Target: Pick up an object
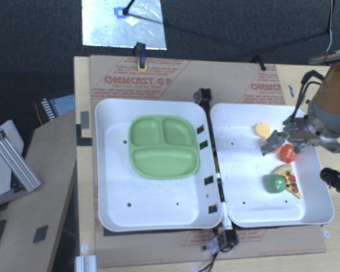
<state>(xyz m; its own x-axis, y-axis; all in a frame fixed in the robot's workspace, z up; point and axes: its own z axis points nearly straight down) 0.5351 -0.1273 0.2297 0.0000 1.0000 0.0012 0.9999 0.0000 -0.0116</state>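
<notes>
gripper [279,143] sat at right of frame over the right bin [238,208], just above the tomato [287,153]; couldn't tell the fingers' state. lemon [263,130], green ball [275,183], pizza slice [290,180] nearby. green tray [161,147] in left bin [110,208].

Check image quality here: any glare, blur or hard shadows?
Camera view: light is even and soft, shadows faint inside both bins; the foil sheet at top glares bright; the overall picture is slightly soft, and the gripper by the red toy reads blurry; the green tray is clear.
</notes>
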